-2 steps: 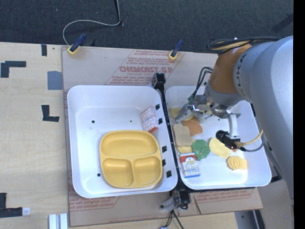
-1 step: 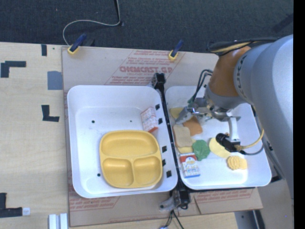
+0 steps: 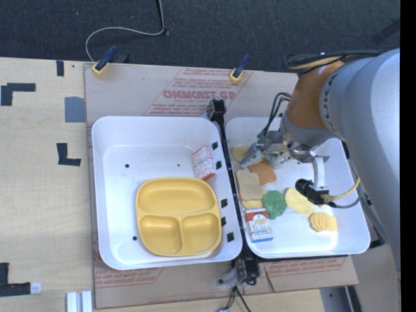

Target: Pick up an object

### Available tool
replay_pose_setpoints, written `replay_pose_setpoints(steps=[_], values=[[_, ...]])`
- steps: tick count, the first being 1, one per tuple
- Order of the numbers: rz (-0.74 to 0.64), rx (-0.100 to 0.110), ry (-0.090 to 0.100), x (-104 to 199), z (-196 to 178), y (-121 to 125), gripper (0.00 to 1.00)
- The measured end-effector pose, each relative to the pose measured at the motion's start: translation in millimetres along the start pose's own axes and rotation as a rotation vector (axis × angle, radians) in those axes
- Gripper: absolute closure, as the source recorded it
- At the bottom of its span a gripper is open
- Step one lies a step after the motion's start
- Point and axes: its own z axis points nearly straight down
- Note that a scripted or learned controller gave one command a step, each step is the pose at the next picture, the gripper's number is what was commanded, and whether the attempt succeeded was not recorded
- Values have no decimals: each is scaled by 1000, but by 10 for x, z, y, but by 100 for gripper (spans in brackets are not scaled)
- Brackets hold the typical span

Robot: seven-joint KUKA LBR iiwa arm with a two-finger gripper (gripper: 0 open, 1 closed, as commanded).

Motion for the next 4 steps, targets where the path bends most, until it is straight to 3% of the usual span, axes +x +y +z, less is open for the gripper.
replay_pose_setpoints(steps=[1, 2, 3, 4], values=[[-1, 0, 0, -25, 2, 84, 0], [0, -2, -3, 65, -1, -46, 0], [-3, 5, -4, 91, 11, 520, 0], [2, 1, -2, 112, 6, 231, 0]])
